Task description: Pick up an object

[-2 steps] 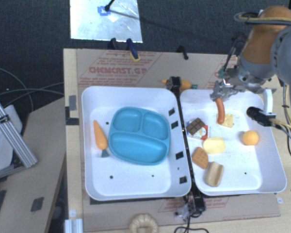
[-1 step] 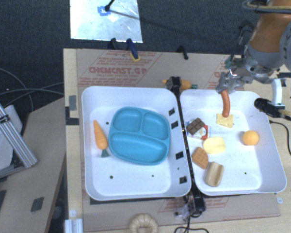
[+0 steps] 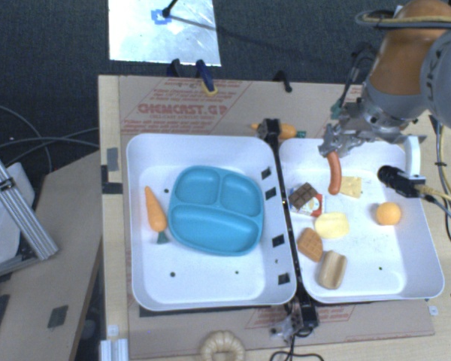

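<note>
Camera view shows two white bins side by side. The left bin (image 3: 210, 145) holds a blue divided plate (image 3: 214, 209) and a carrot (image 3: 155, 209) beside it. The right bin (image 3: 417, 258) holds a yellow cheese piece (image 3: 352, 187), an orange ball (image 3: 388, 213), a chocolate bar (image 3: 303, 195), a waffle (image 3: 310, 244), a pale yellow piece (image 3: 331, 225) and a bread roll (image 3: 331, 269). The gripper (image 3: 333, 151) hangs over the right bin's far end, fingers closed on the top of a red sausage (image 3: 334, 174), which dangles upright just beside the cheese.
</note>
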